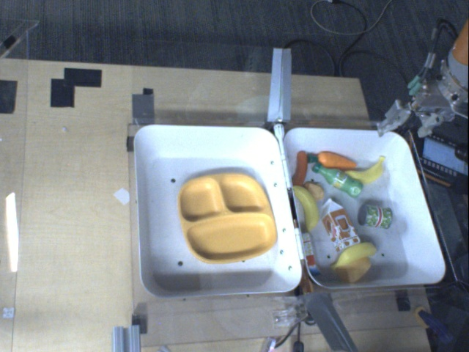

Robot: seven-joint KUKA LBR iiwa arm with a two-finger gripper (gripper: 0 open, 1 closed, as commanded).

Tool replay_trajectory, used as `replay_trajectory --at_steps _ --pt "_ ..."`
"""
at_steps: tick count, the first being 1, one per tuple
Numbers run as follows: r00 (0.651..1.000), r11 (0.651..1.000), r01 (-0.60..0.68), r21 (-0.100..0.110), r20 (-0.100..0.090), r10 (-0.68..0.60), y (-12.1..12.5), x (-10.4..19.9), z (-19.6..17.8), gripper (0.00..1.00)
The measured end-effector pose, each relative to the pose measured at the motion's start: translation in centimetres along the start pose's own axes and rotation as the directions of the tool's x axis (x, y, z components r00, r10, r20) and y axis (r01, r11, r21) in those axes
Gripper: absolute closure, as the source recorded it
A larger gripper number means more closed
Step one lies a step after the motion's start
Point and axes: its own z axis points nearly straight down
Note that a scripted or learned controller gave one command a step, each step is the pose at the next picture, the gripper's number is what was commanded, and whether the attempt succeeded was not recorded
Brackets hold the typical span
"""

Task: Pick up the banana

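Observation:
Three yellow bananas lie in the right bin (425, 218). One banana (371, 171) curves near the bin's far side, beside a green bottle (338, 180). A second banana (308, 207) lies along the left wall. A third banana (355, 254) rests near the front, on a brownish item. My gripper (405, 123) hovers over the bin's far right corner, above and to the right of the far banana. It is open, with nothing between its fingers.
The right bin also holds an orange carrot (336, 159), a green can (375, 215), a white-and-orange carton (338, 226) and a reddish sausage (300, 166). A yellow divided tray (226, 216) sits in the left bin (154, 196). A metal post (281, 86) stands between the bins.

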Motion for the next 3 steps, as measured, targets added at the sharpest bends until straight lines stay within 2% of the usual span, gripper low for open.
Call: replay_trajectory --at_steps 1,2,3 --pt "1.0 1.0 0.015 0.001 0.0 -0.015 -3.0 -1.9 9.7 0.0" --pt "0.997 0.997 -0.079 -0.004 0.0 0.079 -2.1 -1.9 17.8 0.0" --pt "0.997 0.997 -0.074 -0.01 0.0 0.075 -1.8 -1.8 16.6 1.0"
